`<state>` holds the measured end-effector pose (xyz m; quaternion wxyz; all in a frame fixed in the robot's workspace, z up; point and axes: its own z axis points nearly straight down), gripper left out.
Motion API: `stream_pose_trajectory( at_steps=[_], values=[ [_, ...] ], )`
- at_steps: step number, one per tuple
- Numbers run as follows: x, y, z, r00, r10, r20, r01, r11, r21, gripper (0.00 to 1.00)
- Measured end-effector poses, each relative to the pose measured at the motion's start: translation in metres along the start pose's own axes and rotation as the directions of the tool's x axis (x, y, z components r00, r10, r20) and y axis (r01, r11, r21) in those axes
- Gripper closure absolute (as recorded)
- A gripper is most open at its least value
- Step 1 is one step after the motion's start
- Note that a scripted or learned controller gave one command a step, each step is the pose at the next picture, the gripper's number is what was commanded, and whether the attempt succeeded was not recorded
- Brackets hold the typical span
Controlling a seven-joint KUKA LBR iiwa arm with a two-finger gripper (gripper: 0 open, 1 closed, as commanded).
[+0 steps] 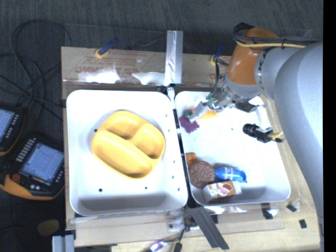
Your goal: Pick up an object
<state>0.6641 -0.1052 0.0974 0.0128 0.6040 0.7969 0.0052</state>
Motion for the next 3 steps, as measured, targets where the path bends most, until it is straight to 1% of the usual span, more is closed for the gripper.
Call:
stream_pose_trajectory(
  at_steps=[1, 2, 3],
  values=[
    [-0.007, 0.007, 0.002, 1.000, -0.006, -0.007, 0.007, 1.000, 0.014, 0.00],
    [-0.007, 0.008, -0.008, 1.000, -0.010, -0.004, 0.010, 1.000, 0.012, 1.00],
    [0.065, 0.025, -0.086, 0.982, 0.189, -0.008, -0.189, 0.982, 0.027, 1.00]
  ],
)
